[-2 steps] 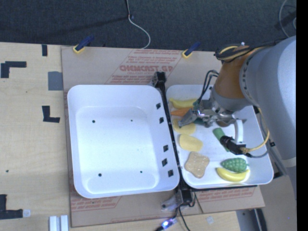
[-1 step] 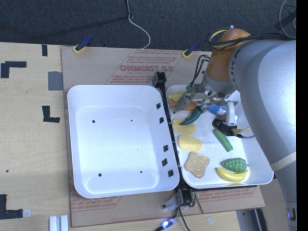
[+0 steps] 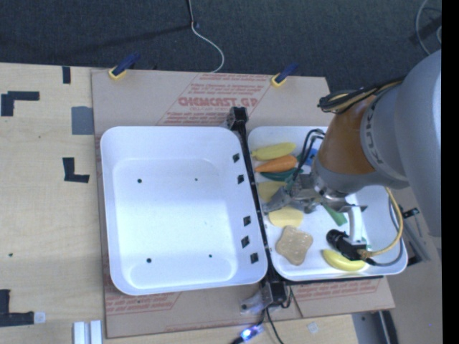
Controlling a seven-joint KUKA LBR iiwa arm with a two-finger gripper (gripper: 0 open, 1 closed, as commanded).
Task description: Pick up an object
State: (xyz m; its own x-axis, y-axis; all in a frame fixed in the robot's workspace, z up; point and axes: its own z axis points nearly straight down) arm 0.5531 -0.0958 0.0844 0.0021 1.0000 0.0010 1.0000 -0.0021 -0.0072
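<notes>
Dark carpet [image 3: 301, 20] runs behind a pale wood-grain tabletop [image 3: 43, 192]; a brown cardboard sheet [image 3: 208, 102] lies on it, pinned at its far edge by two blue-and-yellow clamps [image 3: 123, 65]. Two shallow white bins sit side by side on the sheet, touching along a black-clipped seam. Left white bin [image 3: 172, 199]: smooth floor with four small dark dots. Right white bin [image 3: 387, 260]: holds all the loose objects. Far end, near the seam: a long yellow piece [image 3: 274, 150], possibly a toy corn cob or banana, too small to tell. Just beside it on the near side lies an orange carrot-shaped piece [image 3: 277, 164]. Mid-bin by the seam is a pale yellow wedge [image 3: 285, 217]. Nearer the camera a tan, bread-slice-shaped piece [image 3: 294, 245] lies flat. A curved yellow banana [image 3: 343, 261] rests along the near right wall. A green piece [image 3: 336, 216] shows partly under the wrist. The grey arm with its orange band [image 3: 344, 145] reaches in from the right over this bin. The pincer [image 3: 290, 194] is low between the carrot-shaped piece and the pale yellow wedge, close above the wedge. Whether the pincer is apart, together or clamped on anything cannot be told; the wrist and cables crowd that spot.
</notes>
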